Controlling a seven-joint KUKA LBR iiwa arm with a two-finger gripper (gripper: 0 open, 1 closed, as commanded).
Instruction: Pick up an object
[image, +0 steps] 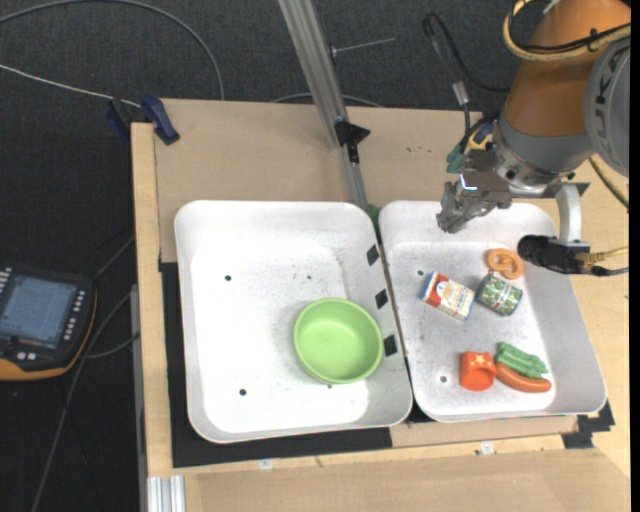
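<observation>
My gripper (453, 221) hangs over the far edge of the right bin (420, 380), above and behind the objects, with nothing seen between its fingers. Below it in that bin lie a small red-and-white carton (446, 296), a green-labelled can (499, 295) on its side and a brown pretzel (505, 263). Nearer the front are a red cup (477, 369), a green vegetable (521, 359) and an orange sausage-like piece (525, 381). A green bowl (338, 340) sits in the left bin (220, 300).
A slanted metal pole (330, 95) rises behind the bins near their shared wall. A black cylindrical part (548, 252) of the arm juts over the right bin's far right edge. A handheld pendant (40, 320) lies off the bench at left.
</observation>
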